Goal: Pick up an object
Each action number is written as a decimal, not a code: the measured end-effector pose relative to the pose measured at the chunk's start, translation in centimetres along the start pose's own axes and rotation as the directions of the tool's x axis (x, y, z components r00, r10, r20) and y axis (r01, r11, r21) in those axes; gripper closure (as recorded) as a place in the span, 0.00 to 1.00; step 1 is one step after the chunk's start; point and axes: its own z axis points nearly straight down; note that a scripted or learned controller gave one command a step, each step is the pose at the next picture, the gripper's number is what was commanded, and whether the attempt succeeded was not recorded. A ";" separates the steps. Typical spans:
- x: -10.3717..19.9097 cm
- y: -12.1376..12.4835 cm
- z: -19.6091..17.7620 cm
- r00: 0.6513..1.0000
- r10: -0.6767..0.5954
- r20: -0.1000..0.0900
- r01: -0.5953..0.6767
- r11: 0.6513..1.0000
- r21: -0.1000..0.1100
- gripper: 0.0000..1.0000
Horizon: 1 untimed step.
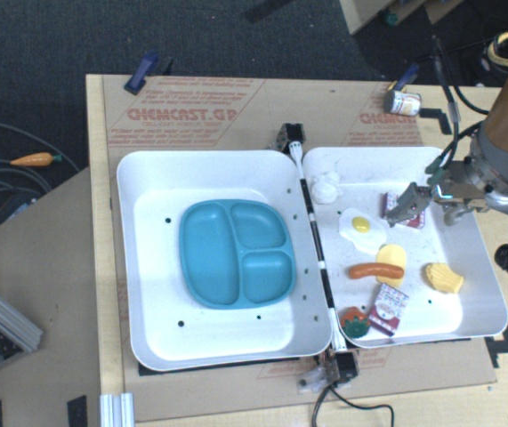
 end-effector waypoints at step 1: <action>-2.9 -1.5 19.8 1.000 0.000 0.001 0.000 1.000 -0.002 0.00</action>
